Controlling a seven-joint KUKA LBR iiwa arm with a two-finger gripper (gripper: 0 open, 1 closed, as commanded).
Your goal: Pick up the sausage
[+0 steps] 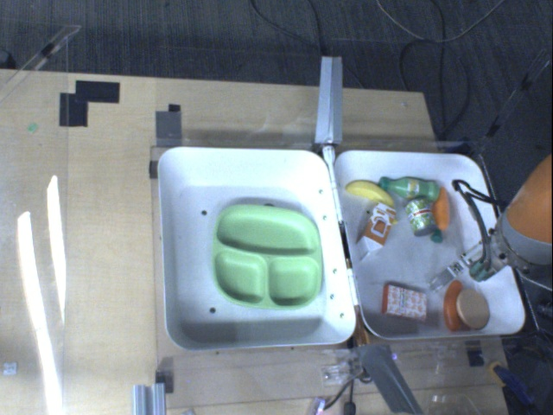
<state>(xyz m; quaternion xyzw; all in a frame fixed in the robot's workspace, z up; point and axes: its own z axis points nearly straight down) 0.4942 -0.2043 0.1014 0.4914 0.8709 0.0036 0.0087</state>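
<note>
The sausage (442,210) is a short orange-brown piece lying near the back right of the right bin (510,322), just right of a small green can (422,216). My gripper (467,267) hangs low over the right side of that bin. It is below and a little right of the sausage, apart from it, and just above an orange cup (463,309). The grey arm with its orange band (529,207) comes in from the right edge. Nothing shows in the gripper.
The right bin also holds a banana (370,192), a green bottle (406,186), a white and orange carton (376,229) and a red patterned box (404,301). A black cable (471,199) loops beside the sausage. The left bin (181,258) holds a green divided tray (266,254).
</note>
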